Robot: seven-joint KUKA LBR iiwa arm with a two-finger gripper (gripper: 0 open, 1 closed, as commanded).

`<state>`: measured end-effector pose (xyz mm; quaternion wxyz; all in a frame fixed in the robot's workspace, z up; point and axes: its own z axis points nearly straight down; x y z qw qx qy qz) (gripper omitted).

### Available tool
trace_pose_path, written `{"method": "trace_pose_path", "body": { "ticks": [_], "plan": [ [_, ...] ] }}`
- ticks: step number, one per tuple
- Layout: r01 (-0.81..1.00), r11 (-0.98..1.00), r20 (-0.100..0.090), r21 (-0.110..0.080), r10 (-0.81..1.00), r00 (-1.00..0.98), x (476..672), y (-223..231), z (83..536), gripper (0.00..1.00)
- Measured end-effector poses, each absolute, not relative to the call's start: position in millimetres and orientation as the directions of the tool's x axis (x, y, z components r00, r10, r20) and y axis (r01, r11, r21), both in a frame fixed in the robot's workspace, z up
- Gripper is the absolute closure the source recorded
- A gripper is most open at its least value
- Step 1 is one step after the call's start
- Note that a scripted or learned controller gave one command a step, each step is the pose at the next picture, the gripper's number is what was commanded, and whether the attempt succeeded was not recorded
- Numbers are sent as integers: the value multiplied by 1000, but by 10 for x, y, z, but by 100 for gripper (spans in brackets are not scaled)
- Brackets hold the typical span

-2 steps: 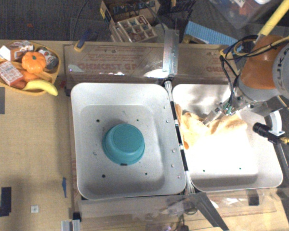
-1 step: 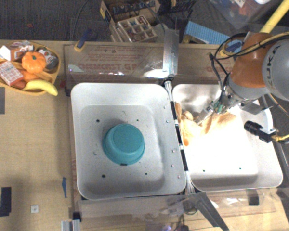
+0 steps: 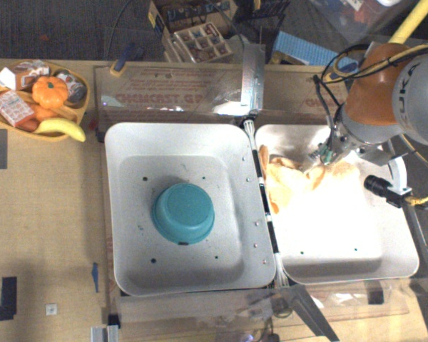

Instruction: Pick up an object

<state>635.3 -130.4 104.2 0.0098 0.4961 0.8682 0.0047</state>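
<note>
At the far left of the bench sits a shallow yellow dish (image 3: 0,112) holding a small orange pumpkin (image 3: 51,91), a banana (image 3: 61,127) along its near edge, and a few small printed packets whose labels are too small to read. To its right, the left bin (image 3: 121,155) carries a single teal bowl (image 3: 184,212), turned upside down and resting near the middle of the bin floor, well apart from every wall. Behind both bins a clear sheet with faint lettering (image 3: 164,95) lies across the bench, and beyond it, off the bench, there are boxes and a blue ridged panel (image 3: 299,48). The right bin (image 3: 357,262) stands just beside the left one, their rims touching along the centre seam. In its upper left part lies a pale orange, crumpled soft object (image 3: 289,180), blown out by glare so its exact form is hard to tell; it reaches from the bin's left wall toward the middle. The arm comes in from the right, its orange band (image 3: 371,91) above the wrist, and the gripper (image 3: 325,157) hangs low over the right end of that soft object, at or very near its edge. Whether the claw is apart, together or clamped on the object cannot be told, since glare and the wrist hide it.
</note>
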Motion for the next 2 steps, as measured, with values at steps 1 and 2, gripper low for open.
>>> {"method": "trace_pose_path", "body": {
  "ticks": [1,2],
  "plan": [
    [810,586,-4,4,810,-586,6358,-815,2027,100],
    [810,586,-3,4,810,-586,6357,-816,2025,0]
  ]
}}
